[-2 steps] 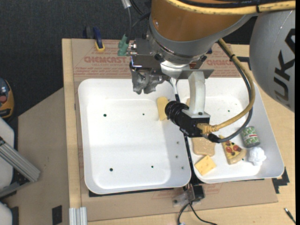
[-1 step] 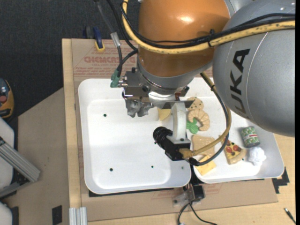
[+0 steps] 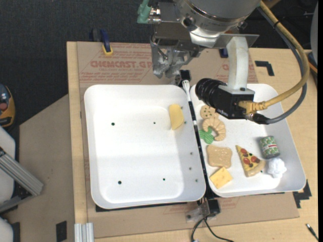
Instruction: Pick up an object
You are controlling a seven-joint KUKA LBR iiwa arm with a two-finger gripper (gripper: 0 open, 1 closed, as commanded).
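My gripper point(image 3: 169, 66) hangs over the bench just behind the back rim of the left bin point(image 3: 96, 135), near the divide between the two bins. I see nothing held in it. A pale yellow wedge point(image 3: 175, 117) lies in the left bin by its right wall, a short way in front of the gripper. The right bin point(image 3: 292, 150) holds a round cookie point(image 3: 207, 112), a shrimp point(image 3: 217, 127), a green piece point(image 3: 205, 134), a toast slice point(image 3: 219, 156), a cheese wedge point(image 3: 221, 177), a pizza slice point(image 3: 249, 161), a green can point(image 3: 269, 146) and a white lump point(image 3: 275, 168).
A black cylinder point(image 3: 219, 100) on a white bracket point(image 3: 238, 64) hangs from the arm over the back of the right bin, with a yellow cable point(image 3: 282, 97) looping right. A blue and yellow clamp point(image 3: 106, 42) sits at the board's back left.
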